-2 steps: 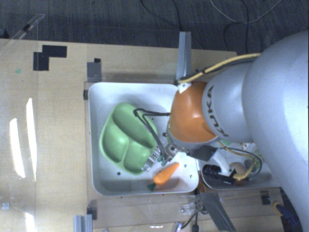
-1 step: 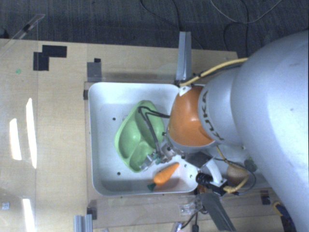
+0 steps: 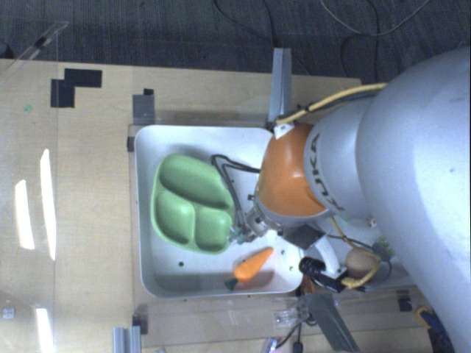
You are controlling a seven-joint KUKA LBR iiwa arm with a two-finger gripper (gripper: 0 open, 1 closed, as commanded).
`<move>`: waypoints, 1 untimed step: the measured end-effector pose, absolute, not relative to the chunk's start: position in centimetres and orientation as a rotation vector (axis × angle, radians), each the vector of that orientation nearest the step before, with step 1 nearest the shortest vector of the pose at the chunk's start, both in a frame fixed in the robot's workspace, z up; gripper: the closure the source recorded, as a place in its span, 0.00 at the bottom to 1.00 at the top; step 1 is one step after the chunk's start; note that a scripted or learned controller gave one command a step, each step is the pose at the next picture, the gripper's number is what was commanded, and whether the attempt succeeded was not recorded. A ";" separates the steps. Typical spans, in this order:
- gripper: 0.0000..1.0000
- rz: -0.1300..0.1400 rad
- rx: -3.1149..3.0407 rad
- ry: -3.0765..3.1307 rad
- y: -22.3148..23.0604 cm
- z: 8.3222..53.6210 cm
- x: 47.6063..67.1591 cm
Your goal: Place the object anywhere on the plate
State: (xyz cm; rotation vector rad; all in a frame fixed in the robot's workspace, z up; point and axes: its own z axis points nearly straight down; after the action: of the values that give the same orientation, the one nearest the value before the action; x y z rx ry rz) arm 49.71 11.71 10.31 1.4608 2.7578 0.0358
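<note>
One carrot (image 3: 252, 264) lies just beside the plate (image 3: 190, 203); we judge it light, stiff and slick, best pinched mid-body. We cannot tell the gripper's (image 3: 243, 232) state.

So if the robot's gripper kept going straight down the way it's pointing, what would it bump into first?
Probably the green plate. The gripper sits by the plate's right-hand rim, pointing down into the white bin. Depth is hard to judge, so it might hit the bin floor beside the plate instead. The carrot lies nearer the camera, off that line.
</note>
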 end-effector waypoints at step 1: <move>1.00 0.007 1.345 2.834 18.5 8.8 48.9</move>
State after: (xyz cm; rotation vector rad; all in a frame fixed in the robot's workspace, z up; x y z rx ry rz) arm 48.93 18.47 8.84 1.3447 2.8345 0.0073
